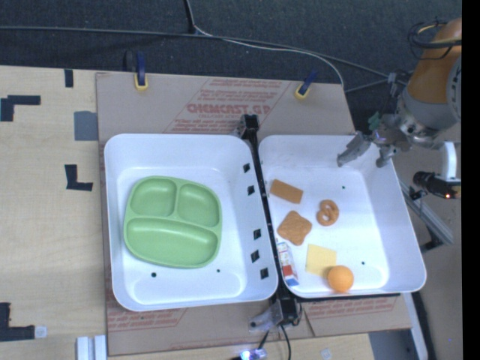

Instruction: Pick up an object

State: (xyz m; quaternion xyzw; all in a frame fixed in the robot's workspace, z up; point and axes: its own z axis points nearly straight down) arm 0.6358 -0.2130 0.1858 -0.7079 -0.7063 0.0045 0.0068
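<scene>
Pincer hung spread wide and carrying nothing over the far right corner of the right shallow white bin, well apart from the food pieces. I judged that start left it room to descend on any of them: the brown pretzel ring lay nearest, the round orange fruit sat near the front edge. The green sectioned plastic plate filled the left bin.

The hand hangs open over the right bin at its one-o'clock corner, well apart from the pretzel and orange.
</scene>
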